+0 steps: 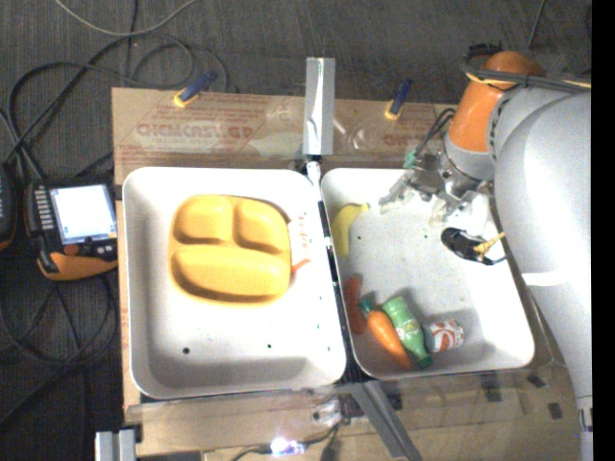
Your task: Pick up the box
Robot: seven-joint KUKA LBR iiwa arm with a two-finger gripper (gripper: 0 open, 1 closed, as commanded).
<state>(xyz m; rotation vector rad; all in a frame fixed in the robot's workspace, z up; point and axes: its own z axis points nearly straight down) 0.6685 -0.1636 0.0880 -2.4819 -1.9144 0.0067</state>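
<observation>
- the arm (553, 209) runs off the right edge, so most of its body is cut off, and its bulk hides the right rim of the right bin (437, 353)
- gripper (423, 182) is a small metal tangle near the bin's upper end, honestly can't tell how the fingers stand
- the white and red thing (444, 335) by the carrot (384, 334) is too small to read, could be a can or a box
- the handheld screen (82, 214) left of the bench is washed out, nothing legible
</observation>
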